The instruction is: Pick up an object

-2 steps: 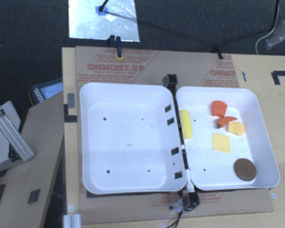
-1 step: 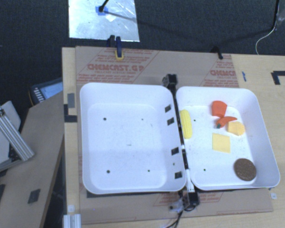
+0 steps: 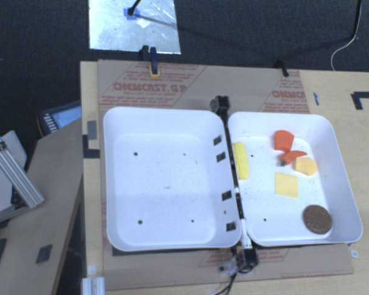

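The right bin [image 3: 341, 165] holds several small items. A yellow corn cob [image 3: 240, 160] lies along its left wall. An orange piece [image 3: 283, 140] sits near the back, with a small orange carrot-like piece [image 3: 291, 158] just below it. A small yellow-orange block [image 3: 306, 166] lies to the right of that. A flat pale yellow square [image 3: 287, 184] rests in the middle. A round brown disc [image 3: 317, 219] lies near the front right corner.
The left bin [image 3: 111, 165] stands beside the right one, joined by black clips along the shared wall. Both sit on a cardboard sheet [image 3: 190, 82] on the bench. A shiny metal plate [image 3: 134, 16] lies on the dark floor behind.
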`<state>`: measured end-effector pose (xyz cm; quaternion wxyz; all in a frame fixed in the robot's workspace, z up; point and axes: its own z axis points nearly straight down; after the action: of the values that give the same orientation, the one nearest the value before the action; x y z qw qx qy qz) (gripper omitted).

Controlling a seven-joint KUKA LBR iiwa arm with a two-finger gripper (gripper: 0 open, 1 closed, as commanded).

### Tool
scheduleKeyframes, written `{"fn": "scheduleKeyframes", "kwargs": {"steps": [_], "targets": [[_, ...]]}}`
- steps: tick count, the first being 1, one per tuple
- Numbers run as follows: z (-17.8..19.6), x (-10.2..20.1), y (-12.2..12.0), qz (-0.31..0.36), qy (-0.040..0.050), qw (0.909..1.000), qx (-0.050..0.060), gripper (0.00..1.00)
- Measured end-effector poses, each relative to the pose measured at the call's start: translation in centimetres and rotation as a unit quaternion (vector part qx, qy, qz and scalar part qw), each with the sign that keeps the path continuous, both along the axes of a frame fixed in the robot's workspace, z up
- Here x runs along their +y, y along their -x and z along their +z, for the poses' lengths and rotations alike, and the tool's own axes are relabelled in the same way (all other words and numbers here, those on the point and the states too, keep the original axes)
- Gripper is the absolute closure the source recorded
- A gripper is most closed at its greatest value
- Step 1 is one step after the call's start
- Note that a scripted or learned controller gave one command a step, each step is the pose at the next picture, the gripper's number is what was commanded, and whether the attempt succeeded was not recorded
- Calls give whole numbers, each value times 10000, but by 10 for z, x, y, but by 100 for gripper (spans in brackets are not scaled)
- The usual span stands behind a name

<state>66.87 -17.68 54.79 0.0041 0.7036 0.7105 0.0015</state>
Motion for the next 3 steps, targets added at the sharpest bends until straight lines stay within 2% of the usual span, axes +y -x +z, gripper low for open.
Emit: {"fn": "scheduleKeyframes", "kwargs": {"steps": [1, 3], "targets": [[-13, -32, 1, -55, -7, 10000, 32, 100], [-12, -29, 0, -26, -10, 10000, 26, 100]]}}
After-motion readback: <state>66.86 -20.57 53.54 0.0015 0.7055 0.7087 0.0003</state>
